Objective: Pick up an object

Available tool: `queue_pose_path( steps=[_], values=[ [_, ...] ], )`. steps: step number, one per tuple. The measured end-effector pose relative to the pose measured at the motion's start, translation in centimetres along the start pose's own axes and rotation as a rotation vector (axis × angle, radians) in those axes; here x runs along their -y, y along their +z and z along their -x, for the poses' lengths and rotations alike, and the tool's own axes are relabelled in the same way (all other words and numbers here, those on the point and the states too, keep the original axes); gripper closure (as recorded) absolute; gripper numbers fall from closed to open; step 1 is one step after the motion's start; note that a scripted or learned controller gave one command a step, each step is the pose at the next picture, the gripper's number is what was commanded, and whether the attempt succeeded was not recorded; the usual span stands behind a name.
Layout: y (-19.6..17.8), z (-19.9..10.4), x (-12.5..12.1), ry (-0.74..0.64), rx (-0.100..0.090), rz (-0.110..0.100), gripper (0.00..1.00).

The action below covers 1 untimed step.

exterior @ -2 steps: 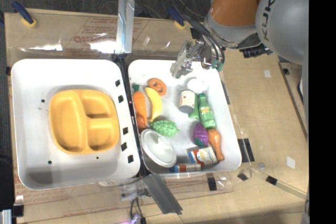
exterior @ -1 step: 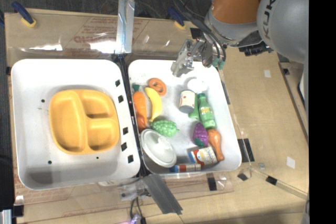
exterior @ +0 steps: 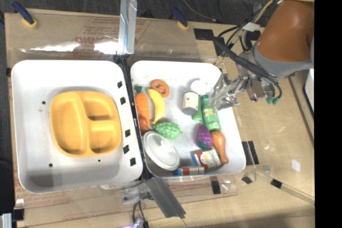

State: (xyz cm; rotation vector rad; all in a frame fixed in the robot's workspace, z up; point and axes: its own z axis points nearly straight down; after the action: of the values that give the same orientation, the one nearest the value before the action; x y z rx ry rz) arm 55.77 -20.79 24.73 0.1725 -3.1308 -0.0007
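Note:
The right white bin (exterior: pixel 176 69) holds many toy foods: an orange carrot (exterior: pixel 142 109), a yellow banana (exterior: pixel 156 104), an orange ring (exterior: pixel 159 87), green grapes (exterior: pixel 168 130), a small can (exterior: pixel 189 102), a green bottle (exterior: pixel 209 115), a purple eggplant (exterior: pixel 203 136), a drumstick (exterior: pixel 219 146), a white bowl (exterior: pixel 160 151) and a labelled can (exterior: pixel 208 158). My gripper (exterior: pixel 220 97) hangs over the bin's right side, just above the green bottle's top. Nothing is visibly held.
The left white bin (exterior: pixel 32 168) holds a yellow divided tray (exterior: pixel 85 123). A metal strip (exterior: pixel 127 26) stands at the bins' divider. Cables (exterior: pixel 235 40) trail by the arm at the right. Bare bench lies beyond the right bin.

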Motion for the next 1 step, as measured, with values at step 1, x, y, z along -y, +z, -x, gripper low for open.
queue_pose_path(
  steps=[1],
  values=[
    [5.99,1.41,-5.89,-0.161,0.002,0.002,1.0]
  ],
)
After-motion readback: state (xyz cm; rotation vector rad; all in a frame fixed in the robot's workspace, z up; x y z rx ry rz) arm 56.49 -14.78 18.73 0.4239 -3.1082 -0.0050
